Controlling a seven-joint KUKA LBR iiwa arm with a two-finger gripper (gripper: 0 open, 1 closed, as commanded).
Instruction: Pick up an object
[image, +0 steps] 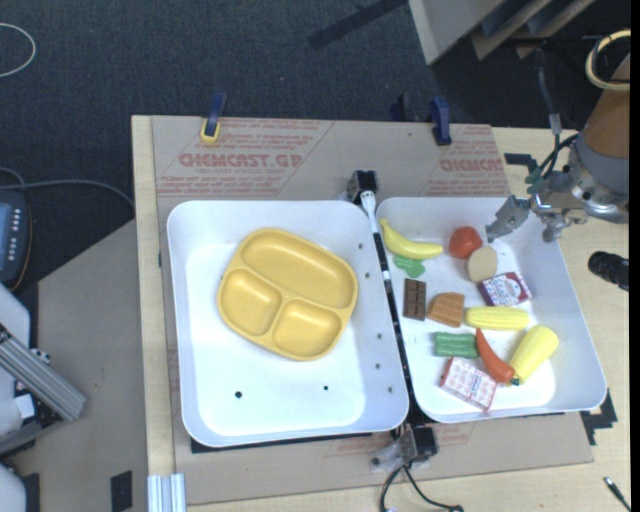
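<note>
Camera view: the pincer (528, 220) hangs released, fingers spread, grasping nothing, above the right bin (575, 300).

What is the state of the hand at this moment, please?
Hand: open, holding nothing, poised over the right bin's far edge, beside the tomato.

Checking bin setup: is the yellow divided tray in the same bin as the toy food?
No, the yellow divided tray lies in the left bin, while the banana and other toy food sit in the right bin.
</note>
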